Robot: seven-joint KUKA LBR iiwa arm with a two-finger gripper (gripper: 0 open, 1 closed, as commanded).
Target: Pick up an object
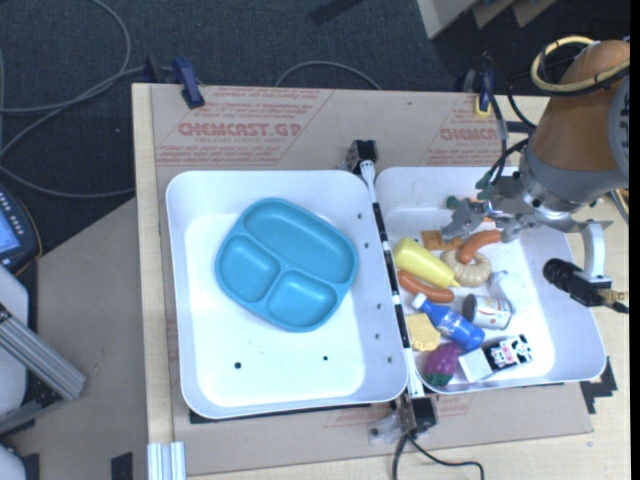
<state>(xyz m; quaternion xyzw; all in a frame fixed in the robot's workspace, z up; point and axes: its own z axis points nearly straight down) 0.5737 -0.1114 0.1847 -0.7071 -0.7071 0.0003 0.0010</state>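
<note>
The right white bin (570, 353) holds a heap of toy food. My gripper (484, 220) hangs over the bin's far middle, open, its fingers spread just above an orange sausage (480, 241). The sausage lies on a tan ring-shaped pastry (472, 268) and is not gripped. Left of them lie a yellow corn-like piece (425, 263) and a red sausage (425, 289). Nearer the front are a blue bottle (453, 327), a small white can (491, 314), a purple piece (440, 364) and a black-and-white box (510, 353).
The left white bin (200, 368) bears a blue divided plate (288, 263). A black clamp (362, 154) sits at the far end of the seam between the bins. A black part of the arm (572, 280) hangs over the right bin's right side.
</note>
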